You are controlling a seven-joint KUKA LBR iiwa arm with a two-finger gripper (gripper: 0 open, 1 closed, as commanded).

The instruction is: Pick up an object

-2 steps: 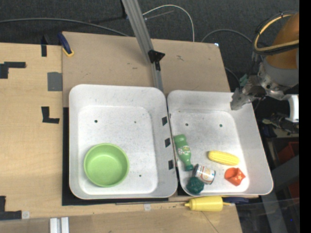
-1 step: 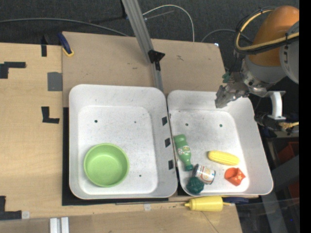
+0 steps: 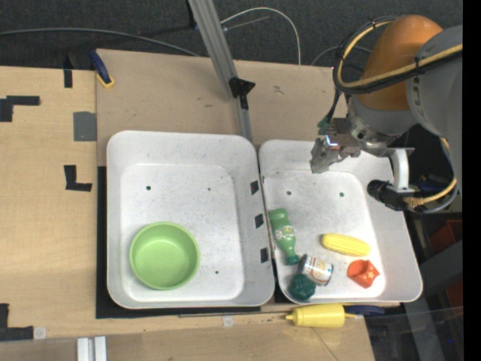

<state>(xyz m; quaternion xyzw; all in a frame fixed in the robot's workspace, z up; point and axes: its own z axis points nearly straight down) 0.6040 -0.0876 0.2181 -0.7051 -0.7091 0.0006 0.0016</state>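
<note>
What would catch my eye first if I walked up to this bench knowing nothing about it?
Probably the big grey arm with its orange band at the upper right, its gripper hanging over the far edge of the right bin. Next, the bright green bowl alone in the left bin's near corner. Then the small toys clustered in the right bin: a green bottle, a yellow corn cob and a red piece.

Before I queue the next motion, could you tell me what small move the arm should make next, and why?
Probably move the gripper toward the near side of the right bin and over the yellow corn cob. The gripper sits above the bin's bare far end, while the corn cob lies apart from the clustered green bottle and small can.
</note>
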